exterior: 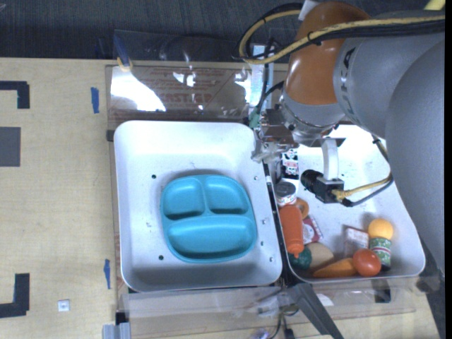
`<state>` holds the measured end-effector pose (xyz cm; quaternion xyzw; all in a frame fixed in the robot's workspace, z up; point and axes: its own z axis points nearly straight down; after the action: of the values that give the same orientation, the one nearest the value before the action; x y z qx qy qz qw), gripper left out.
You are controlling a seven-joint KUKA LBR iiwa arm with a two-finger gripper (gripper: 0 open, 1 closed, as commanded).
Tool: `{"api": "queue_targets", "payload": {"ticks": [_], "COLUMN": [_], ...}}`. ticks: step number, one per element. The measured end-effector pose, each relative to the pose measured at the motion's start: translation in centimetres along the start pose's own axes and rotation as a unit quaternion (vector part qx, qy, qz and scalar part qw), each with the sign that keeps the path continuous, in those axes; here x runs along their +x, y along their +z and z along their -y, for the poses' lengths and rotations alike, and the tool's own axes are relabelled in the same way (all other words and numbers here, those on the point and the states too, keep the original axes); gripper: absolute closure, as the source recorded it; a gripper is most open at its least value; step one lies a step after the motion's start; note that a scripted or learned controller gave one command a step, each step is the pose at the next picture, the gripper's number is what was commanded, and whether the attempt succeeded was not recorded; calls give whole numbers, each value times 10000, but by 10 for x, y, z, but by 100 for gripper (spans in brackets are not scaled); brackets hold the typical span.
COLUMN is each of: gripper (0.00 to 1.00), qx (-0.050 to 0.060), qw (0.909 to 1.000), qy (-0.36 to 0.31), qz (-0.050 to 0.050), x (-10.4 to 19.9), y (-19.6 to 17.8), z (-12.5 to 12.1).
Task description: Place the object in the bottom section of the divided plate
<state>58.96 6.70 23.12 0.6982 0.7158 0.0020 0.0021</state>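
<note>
A blue divided plate (207, 216) lies in the left white bin (134, 189), with two small sections at the far side and one large section (210, 236) at the near side; nothing lies on it. My gripper (270, 145) hangs over the divider between the two bins, at the far left corner of the right bin (406, 221). It is above and to the right of the plate. Just below it are a small black-and-white toy (290, 164) and a small can (284, 189). The wrist hides what is directly beneath the gripper.
The right bin holds several toy foods: a long orange-red sausage (290, 228), a carrot (336, 267), a tomato (366, 261), a yellow fruit (380, 228), a small bottle (381, 249). A clear plastic sheet (183, 90) lies behind the left bin.
</note>
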Motion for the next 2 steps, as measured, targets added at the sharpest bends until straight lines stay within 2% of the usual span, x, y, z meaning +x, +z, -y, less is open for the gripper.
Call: {"api": "queue_targets", "payload": {"ticks": [1, 2], "gripper": [100, 100], "qx": [45, 0], "qw": [9930, 9800], "qy": [-1179, -1989], "qz": [-8, -11], "x": [51, 112], "y": [-16, -83], "z": [46, 52]}}
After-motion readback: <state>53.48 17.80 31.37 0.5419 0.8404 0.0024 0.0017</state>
